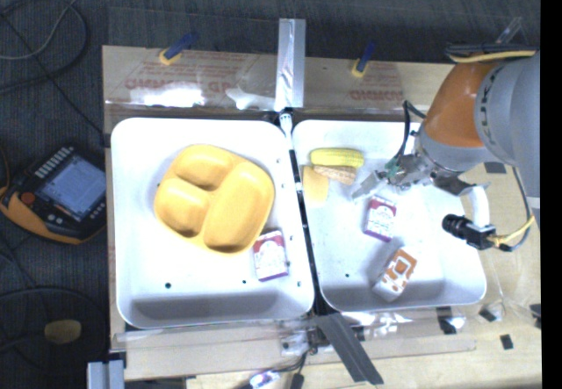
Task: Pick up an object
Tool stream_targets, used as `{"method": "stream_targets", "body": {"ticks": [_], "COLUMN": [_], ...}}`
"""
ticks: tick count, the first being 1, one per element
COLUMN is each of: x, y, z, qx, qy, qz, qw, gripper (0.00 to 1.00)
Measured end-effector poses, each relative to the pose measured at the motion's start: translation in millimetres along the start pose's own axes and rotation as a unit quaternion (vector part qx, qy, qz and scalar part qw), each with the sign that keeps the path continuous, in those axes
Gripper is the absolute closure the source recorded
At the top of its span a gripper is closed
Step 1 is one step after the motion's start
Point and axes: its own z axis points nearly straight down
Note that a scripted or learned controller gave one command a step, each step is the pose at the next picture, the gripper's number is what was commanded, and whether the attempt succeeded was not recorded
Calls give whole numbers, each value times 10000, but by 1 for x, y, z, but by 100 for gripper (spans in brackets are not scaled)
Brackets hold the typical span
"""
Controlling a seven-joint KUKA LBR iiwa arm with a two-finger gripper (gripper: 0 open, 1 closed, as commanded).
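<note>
My gripper hangs low over the right bin, at its upper middle, with the grey arm and its orange band behind it to the right. Just below the gripper lies a small white and purple carton. Left of the gripper, near the divider, lie a yellow banana-shaped piece, a tan piece and a yellow block. An orange and white box rests near the bin's front. I see nothing between the gripper's tips.
The left bin holds a large yellow lumpy object and a second small white and purple carton by the divider. A black cable connector hangs off the arm at the right bin's right rim.
</note>
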Motion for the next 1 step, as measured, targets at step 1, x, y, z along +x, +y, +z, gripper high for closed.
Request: {"method": "stream_targets", "body": {"ticks": [1], "x": [42], "y": [-102], "z": [8], "qx": [5], "qy": [11], "qz": [-28], "qw": [10000], "gripper": [0]}}
